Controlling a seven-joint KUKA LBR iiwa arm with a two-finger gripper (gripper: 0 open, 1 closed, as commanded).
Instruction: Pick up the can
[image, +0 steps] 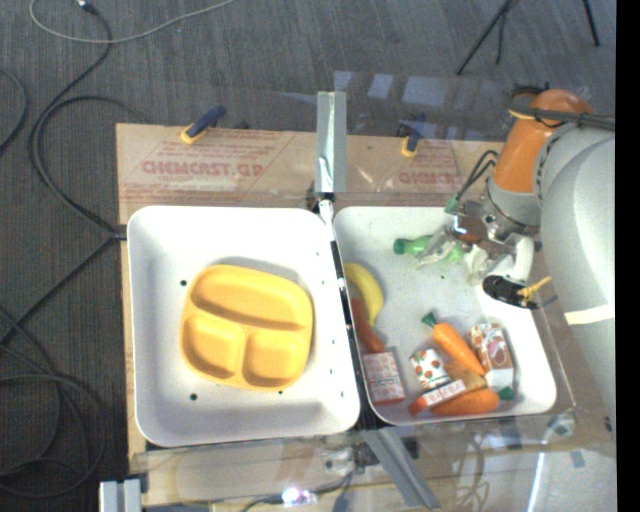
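Nearest the camera, at the right bin's (548, 395) front edge, lie a carrot (468, 402), a small carton (494, 352) and the can (429, 366), packed together. The gripper (462, 246) sits at the bin's back right corner, well apart from the can; whether it is spread I cannot tell. Crowded neighbours could deflect a grasp or get seized instead.

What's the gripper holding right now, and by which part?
Cannot be told. The gripper sits at the right bin's far end beside a green object; the can lies apart, near the carrots.
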